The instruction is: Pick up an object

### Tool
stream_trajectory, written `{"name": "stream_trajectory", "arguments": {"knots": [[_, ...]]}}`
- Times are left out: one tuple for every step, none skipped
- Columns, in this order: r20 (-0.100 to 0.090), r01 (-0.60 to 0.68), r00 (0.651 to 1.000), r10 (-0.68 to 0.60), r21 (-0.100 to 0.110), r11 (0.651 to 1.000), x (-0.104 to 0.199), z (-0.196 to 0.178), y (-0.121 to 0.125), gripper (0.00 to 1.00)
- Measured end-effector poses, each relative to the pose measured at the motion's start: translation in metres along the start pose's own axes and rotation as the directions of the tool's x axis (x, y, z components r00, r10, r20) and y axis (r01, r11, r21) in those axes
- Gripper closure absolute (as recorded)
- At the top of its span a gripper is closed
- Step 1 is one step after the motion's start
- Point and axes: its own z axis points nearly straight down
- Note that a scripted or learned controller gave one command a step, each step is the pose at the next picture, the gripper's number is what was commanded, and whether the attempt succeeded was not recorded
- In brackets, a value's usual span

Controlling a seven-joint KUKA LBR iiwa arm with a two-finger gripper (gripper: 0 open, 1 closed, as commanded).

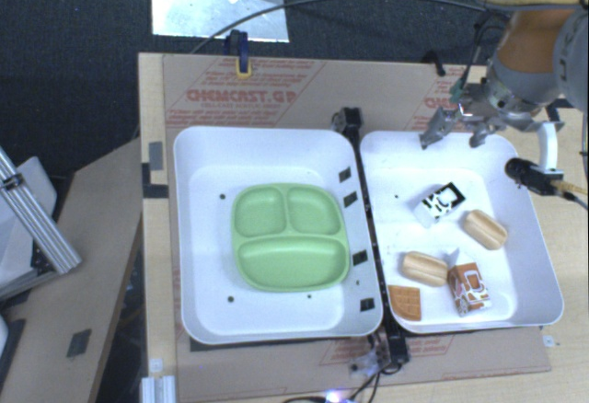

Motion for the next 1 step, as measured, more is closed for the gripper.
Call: {"name": "stream_trajectory", "arguments": {"knots": [[0.000, -0.002, 1.000, 0.002, 0.003, 1.000, 0.0005, 0.0457, -0.0085, 0.00]]}}
